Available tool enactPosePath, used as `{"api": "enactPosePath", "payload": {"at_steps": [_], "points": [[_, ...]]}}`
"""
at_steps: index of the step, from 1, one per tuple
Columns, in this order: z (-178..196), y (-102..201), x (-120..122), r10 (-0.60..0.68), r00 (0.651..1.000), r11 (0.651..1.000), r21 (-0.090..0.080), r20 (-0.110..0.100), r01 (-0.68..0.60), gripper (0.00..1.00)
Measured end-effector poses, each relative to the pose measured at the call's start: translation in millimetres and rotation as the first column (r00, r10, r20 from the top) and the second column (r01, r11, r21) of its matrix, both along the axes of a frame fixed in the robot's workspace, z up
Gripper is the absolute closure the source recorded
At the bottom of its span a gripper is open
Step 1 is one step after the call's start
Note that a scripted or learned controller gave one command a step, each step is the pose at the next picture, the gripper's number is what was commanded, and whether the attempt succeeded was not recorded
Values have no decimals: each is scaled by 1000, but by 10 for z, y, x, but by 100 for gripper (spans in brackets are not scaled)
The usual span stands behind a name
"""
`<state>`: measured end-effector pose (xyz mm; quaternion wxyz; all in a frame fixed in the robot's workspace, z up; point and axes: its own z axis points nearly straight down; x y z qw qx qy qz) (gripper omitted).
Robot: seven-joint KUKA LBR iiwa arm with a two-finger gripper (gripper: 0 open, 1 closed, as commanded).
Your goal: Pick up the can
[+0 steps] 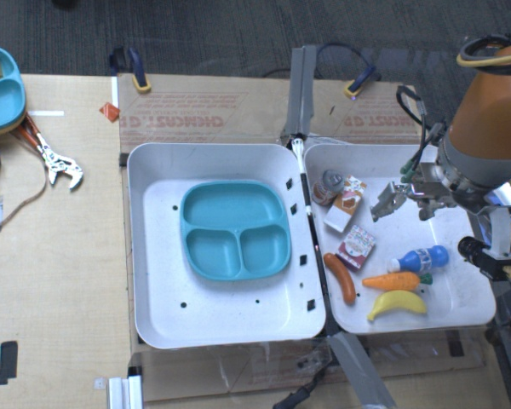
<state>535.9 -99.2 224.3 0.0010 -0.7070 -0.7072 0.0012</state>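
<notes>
The small silver-topped metal can [330,186] lies in the right white bin [460,313] at its ten o'clock corner. The claw [390,201] hovers at the can's three o'clock (nothing gripped), fingers apart.

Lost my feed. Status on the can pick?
Gripper above right bin, jaws open, nothing held. Can lies at bin's top-left corner. Small carton touching it.

Looked like a robotics lab: plywood surface [51,254] with two white bins [153,313] fixed down, clamps [136,68] at the back edge, loose wrench [58,164], cabling [341,56], grey carpet floor [238,15].
</notes>
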Motion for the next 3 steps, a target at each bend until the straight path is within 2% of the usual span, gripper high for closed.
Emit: {"api": "enactPosePath", "payload": {"at_steps": [1, 2, 3], "points": [[-1058, -170, 743, 73, 997, 997, -7, 35, -73, 0], [-1142, -136, 1278, 130, 991, 991, -9, 28, -130, 0], [-1130, -81, 917, 499, 866, 867, -24, 36, -499, 0]]}}
